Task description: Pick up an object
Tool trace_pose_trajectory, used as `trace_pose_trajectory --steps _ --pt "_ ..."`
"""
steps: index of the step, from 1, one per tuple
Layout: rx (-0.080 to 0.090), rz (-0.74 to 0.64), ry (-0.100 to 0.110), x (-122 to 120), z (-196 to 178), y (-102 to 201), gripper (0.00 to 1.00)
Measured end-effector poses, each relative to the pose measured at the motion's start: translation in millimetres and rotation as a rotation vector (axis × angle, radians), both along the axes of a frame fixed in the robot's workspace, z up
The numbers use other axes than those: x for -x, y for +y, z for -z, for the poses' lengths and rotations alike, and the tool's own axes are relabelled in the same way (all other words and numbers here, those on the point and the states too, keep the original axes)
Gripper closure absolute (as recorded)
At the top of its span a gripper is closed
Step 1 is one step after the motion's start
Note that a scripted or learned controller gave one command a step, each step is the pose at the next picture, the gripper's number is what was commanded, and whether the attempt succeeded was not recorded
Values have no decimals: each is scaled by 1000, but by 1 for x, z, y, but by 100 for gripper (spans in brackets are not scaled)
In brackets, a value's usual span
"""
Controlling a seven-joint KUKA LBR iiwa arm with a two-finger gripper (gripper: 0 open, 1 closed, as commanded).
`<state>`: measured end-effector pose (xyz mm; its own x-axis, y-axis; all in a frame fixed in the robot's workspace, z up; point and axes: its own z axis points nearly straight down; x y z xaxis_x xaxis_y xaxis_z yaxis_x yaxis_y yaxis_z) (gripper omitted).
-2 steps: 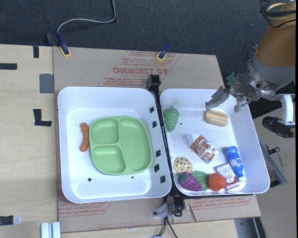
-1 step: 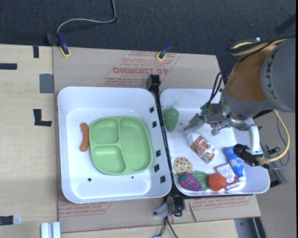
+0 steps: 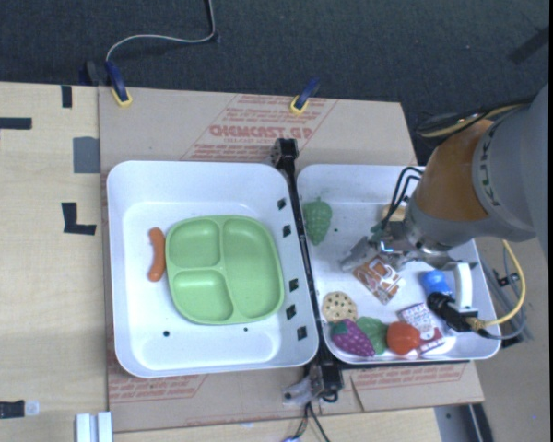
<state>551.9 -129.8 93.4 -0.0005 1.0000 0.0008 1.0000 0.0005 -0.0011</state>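
Cardboard covers the worktop (image 3: 258, 127) under two white bins. Over the right bin (image 3: 350, 187), the hand (image 3: 376, 247) hangs above a snack packet (image 3: 380, 279); its grip cannot be told.

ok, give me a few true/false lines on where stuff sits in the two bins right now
1. The green divided plate lies in the left bin. True.
2. The orange sausage lies on the plate. False: it lies beside the plate, on the bin floor.
3. The purple grapes are in the right bin. True.
4. The gripper hangs over the left bin. False: it is over the right bin, near a brown packet.
5. The cookie sits on the plate. False: right bin.
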Motion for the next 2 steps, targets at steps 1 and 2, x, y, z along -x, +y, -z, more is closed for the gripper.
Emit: trace_pose_trajectory --steps 1,2 --pt "-1 0 -1 -1 -10 0 100" --pt "0 -1 -1 -56 -91 80 100"
